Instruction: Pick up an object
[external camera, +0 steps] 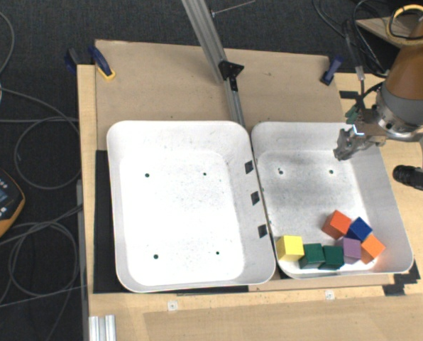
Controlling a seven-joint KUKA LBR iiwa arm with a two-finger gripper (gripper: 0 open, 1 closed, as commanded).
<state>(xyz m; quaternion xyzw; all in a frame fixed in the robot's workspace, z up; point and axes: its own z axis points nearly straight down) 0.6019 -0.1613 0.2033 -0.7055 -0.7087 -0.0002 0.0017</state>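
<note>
Now I see my gripper (345, 150) at the far end of the right bin (297, 151); I cannot tell its state. The blocks (336, 245) lie nearer me, in the bin's front corner.

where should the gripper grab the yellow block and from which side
Probably from straight above, closing on the yellow block across its near and far faces. It sits at the left end of the cluster in the right bin, with open floor behind it, but the green block crowds its right face and the bin wall rises close on its left. The gripper is over the bin's far end.
</note>
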